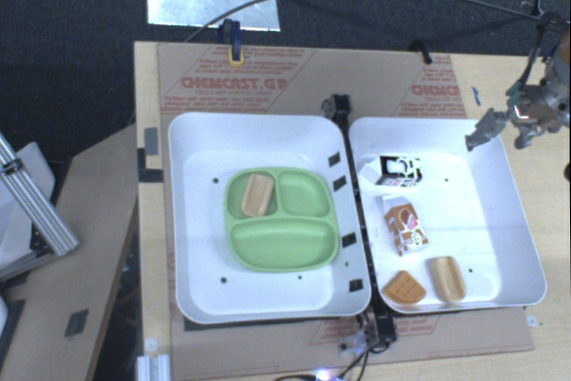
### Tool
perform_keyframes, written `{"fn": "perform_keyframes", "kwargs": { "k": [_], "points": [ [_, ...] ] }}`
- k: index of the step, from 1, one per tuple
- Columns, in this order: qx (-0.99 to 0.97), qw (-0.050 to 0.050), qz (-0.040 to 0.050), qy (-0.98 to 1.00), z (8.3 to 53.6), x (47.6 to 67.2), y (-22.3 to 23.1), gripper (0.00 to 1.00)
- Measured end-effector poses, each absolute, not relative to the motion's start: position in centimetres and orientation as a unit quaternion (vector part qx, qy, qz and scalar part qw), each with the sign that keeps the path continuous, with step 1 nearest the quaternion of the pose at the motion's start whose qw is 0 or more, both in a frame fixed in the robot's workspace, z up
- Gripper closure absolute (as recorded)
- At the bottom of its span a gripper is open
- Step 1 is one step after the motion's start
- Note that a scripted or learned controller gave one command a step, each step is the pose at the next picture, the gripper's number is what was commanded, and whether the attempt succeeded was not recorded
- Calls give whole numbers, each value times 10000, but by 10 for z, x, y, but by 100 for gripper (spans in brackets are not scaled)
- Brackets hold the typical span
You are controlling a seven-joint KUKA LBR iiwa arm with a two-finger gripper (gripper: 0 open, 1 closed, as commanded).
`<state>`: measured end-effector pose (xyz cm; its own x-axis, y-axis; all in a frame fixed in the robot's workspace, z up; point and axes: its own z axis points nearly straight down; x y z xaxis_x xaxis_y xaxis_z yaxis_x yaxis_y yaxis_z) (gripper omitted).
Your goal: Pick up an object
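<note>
End effector (pixel 500 125) at right edge, over far right corner of right bin (pixel 513 183); cannot tell its state; nothing seen in it; right bin holds black-and-white packet (pixel 401 170) at far left, brown carton (pixel 405 227) below it, waffle (pixel 405 287) and bread roll (pixel 447 277) side by side at near edge; left bin (pixel 192 192) holds green tray (pixel 284 232); second roll (pixel 257 194) in tray's far left compartment.

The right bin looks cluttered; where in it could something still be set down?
The right bin is bare along its right side and far corner, near the gripper. Its left side is crowded: the black-and-white packet, the printed packet, the waffle piece and the bread piece. In the left bin, the margins around the green tray are bare.
</note>
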<state>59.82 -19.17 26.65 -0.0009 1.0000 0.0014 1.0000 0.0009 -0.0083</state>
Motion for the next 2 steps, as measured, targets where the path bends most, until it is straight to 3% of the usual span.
{"fn": "perform_keyframes", "kwargs": {
  "k": [1, 2],
  "points": [
    [-7058, -10, -4, -7084, 273, 600, -191, 0],
    [-7050, 11, 5, -7092, 218, 601, -181, 0]
  ]
}}
